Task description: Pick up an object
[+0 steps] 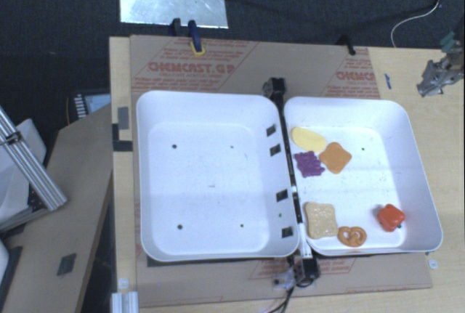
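Two white bins sit flush side by side on the bench (240, 57), clipped along their shared wall so neither slides. The left bin (145, 159) offers a wide flat floor. The right bin (407, 130) carries all the toy food, and it is gathered on the left and near side — the far right stretch of that floor lies bare, which looks like the easiest lane down for an arm coming from the right.

Up at the right edge, over the bench and clear of the bins, hangs the gripper (436, 78), well apart from every piece; whether its claw is spread or pressed together I cannot tell at this size.

Pick candidates now. The toast (320, 219) lies close to the divider, pretzel (352, 236) touching it — cramped, I'd judge. The yellow piece (308, 138), orange piece (335, 157) and grapes (309, 164) huddle together. The red pepper (391, 217) stands alone near the front right — likely the cleanest grab, though the rim is near.
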Tool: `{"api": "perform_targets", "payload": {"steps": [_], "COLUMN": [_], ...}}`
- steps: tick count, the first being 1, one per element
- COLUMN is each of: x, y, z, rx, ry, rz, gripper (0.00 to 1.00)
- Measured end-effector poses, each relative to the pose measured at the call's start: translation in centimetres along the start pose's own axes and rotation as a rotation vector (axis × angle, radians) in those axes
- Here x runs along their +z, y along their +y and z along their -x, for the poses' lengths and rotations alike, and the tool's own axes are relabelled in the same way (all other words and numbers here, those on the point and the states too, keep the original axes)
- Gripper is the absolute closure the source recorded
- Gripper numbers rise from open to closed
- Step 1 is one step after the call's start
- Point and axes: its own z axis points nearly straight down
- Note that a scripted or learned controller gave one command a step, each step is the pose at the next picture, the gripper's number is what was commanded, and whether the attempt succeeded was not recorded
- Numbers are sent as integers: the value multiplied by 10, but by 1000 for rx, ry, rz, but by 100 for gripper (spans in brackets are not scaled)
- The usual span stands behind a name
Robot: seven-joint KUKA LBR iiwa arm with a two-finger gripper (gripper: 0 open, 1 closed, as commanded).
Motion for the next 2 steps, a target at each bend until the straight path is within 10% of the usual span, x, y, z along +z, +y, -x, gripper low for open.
{"api": "perform_targets", "payload": {"steps": [1,2], "x": [-169,-119], "y": [-8,-53], "z": [-13,-59], "rx": [-1,-2], "ry": [-2,5], "rz": [12,-11], "gripper": [100,100]}}
